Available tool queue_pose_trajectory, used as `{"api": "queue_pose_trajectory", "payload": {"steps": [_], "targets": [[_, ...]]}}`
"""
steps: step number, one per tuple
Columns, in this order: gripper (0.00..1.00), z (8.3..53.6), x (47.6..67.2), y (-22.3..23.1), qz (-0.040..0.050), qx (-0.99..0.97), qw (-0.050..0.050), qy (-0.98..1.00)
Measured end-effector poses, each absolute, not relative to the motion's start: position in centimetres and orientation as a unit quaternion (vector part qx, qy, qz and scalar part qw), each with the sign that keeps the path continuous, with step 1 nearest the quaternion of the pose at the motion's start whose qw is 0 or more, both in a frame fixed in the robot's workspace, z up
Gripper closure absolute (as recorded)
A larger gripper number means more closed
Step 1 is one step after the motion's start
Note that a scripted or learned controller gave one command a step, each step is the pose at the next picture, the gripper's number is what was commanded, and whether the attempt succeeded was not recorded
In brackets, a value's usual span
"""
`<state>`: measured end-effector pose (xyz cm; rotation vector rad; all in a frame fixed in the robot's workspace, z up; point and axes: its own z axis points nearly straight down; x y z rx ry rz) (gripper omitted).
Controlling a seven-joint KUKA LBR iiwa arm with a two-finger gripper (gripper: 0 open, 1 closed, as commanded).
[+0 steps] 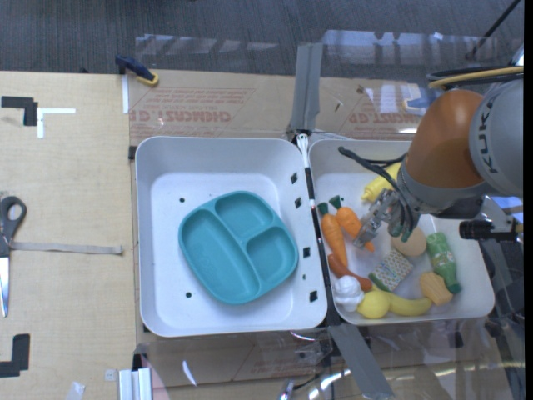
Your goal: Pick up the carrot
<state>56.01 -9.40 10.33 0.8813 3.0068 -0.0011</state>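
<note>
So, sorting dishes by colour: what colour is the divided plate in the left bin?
Teal blue; the divided plastic plate shows plainly in the camera view.

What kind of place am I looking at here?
Probably a robotics lab test bench: a grey and orange robot arm reaches over two shallow white plastic bins, one with plastic toy food, beside scissors on a taped wooden benchtop.

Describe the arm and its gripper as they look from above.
The thick grey metal arm bears a broad, rounded orange band above the wrist and dark lettering on its casing. Black cables run along it. The small metallic two-finger gripper at its end looks grey and dark.
</note>
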Motion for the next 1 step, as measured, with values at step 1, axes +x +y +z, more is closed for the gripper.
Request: {"api": "queue_pose_trajectory", "payload": {"steps": [1], "targets": [[1.0, 19.26, 56.69, -2.7, 0.0003, 0.319, 0.002, 0.948]]}}
